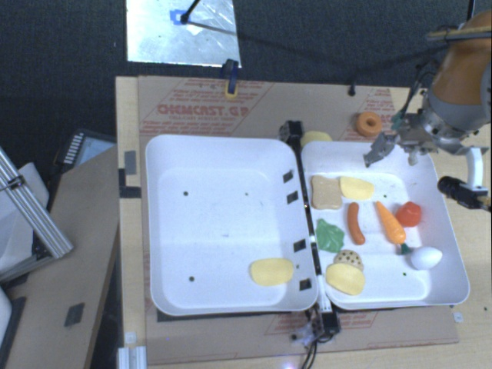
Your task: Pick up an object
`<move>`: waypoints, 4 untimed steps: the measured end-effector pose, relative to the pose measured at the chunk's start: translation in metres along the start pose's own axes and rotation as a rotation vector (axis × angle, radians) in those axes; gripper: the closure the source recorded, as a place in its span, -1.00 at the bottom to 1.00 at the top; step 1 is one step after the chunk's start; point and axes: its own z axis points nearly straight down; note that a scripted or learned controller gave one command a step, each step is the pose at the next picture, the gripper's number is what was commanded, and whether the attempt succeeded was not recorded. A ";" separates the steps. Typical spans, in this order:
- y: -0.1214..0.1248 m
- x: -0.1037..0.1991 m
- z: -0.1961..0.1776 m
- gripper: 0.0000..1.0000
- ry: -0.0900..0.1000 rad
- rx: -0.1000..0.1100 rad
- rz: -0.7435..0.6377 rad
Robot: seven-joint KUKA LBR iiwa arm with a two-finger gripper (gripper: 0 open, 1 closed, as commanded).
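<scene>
Upper right of the frame: gripper [392, 146] hangs over the right bin's [446, 283] back edge, nothing seen between its fingers; can't tell how far apart they are. Nearest target looks like the yellow slice [356, 187], just below-left of the tips, long axis roughly left-right. Bread slice [326, 192] touches it; carrot [389, 221] and sausage [354, 223] lie lower.

The arm [461, 75] runs off the right edge, so most of it is cut away. A yellow object [315, 137] sits half hidden behind the right bin's [442, 283] far rim.
</scene>
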 end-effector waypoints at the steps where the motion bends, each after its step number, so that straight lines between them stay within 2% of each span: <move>1: -0.036 0.043 0.137 -1.00 0.004 0.005 -0.001; 2: -0.031 0.040 0.117 1.00 0.000 -0.009 -0.001; 3: -0.046 0.053 0.128 1.00 -0.004 -0.010 0.001; 4: 0.040 0.078 0.024 1.00 -0.002 -0.015 -0.006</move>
